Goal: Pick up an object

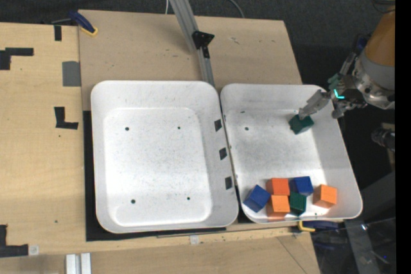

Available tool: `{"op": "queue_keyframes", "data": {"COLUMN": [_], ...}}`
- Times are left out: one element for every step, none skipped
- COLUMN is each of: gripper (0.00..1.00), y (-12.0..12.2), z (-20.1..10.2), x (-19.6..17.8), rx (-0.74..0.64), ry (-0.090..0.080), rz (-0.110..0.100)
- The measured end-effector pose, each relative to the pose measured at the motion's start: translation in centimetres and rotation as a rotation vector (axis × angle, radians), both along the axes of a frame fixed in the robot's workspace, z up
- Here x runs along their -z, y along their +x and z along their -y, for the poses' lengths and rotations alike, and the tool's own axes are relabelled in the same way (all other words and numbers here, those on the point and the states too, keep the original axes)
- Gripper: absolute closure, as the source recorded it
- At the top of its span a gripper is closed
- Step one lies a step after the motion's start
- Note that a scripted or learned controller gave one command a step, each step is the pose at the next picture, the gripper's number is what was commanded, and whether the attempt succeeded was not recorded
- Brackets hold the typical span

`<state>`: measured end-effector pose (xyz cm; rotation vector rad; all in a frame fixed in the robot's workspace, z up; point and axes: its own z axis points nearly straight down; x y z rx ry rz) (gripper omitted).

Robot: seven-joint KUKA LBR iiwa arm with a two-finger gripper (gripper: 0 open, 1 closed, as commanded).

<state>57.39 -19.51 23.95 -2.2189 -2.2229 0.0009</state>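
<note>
Six cubes (289, 194) in right bin (270, 138); gripper (307, 113) pinching green block (300, 124).

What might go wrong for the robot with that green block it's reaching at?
The hand meets the small dark green cube at its upper corner, so the cube may slide or tip away rather than lift. It lies near the right white bin's far wall, which could crowd the approach. Whether it is gripped is unclear.
</note>
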Motion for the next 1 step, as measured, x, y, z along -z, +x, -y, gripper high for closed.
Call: {"op": "queue_keyframes", "data": {"gripper": [0.00], "y": [0.08], "z": [-0.94], "x": [6.02], "rx": [0.000], "ry": [0.001], "rz": [-0.006]}}
